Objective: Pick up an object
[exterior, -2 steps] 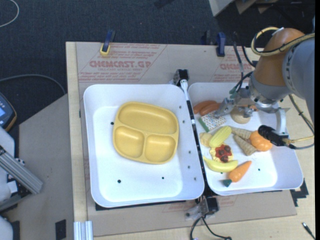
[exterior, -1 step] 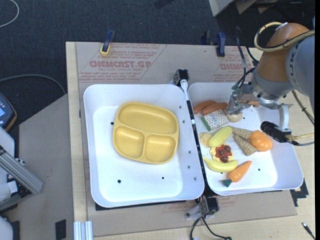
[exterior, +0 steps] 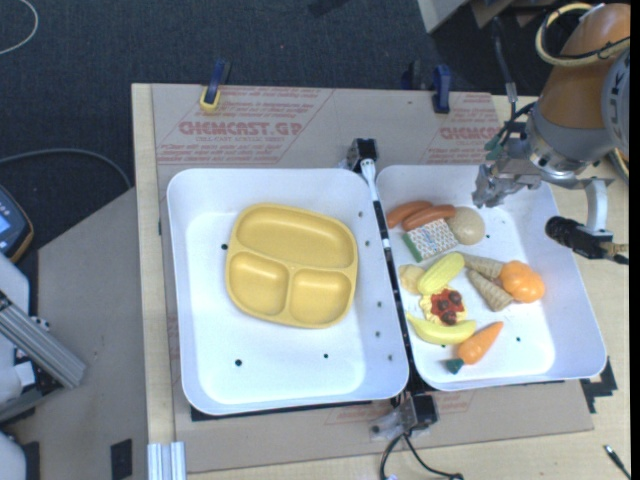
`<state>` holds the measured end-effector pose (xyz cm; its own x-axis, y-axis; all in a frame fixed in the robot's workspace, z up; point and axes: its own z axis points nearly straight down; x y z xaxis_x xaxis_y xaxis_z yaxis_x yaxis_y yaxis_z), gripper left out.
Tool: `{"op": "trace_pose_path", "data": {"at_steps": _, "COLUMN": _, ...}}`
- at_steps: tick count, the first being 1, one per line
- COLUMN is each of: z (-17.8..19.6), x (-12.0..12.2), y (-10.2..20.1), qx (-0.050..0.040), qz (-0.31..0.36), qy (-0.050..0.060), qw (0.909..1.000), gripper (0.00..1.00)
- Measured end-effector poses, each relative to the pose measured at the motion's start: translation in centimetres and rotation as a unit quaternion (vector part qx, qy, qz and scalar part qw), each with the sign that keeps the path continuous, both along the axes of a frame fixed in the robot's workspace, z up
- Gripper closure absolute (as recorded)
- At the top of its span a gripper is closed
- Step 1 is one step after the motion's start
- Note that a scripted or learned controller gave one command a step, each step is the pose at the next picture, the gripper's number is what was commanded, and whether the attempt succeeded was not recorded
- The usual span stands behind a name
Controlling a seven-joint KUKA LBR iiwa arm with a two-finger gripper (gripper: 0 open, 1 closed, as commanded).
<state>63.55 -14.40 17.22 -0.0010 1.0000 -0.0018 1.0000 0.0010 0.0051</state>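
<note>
Dark carpet surrounds the surface [exterior: 300, 118], which carries two white bins. Step in hand: approach. The gripper [exterior: 492, 190] hovers at the right bin's [exterior: 570, 353] far edge, beside the potato [exterior: 467, 226]; nothing visibly held, and its closure cannot be told. Next move likely calls for descent onto a chosen item. Left bin [exterior: 200, 268] holds a yellow divided tray [exterior: 291, 264]; right bin holds sausage [exterior: 421, 213], corn [exterior: 441, 271], carrot [exterior: 480, 342], banana [exterior: 438, 331].

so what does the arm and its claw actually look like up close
The grey metal arm comes in from the right with a rounded orange band above the wrist. A yellowish cable loops over that orange section. Below the wrist it narrows to a small metallic grey claw, with thin dark wires running along the wrist housing.
</note>
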Motion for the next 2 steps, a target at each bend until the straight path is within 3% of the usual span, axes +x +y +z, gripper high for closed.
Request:
{"op": "trace_pose_path", "data": {"at_steps": 1, "z": 5.4, "x": 0.1, "y": 0.0, "qx": -0.0002, "qz": 0.000, "qy": -0.001, "qw": 1.0000, "gripper": 1.00}}
{"op": "trace_pose_path", "data": {"at_steps": 2, "z": 5.2, "x": 1.9, "y": 5.2, "qx": 0.0008, "qz": 0.002, "qy": 0.000, "qw": 1.0000, "gripper": 1.00}}
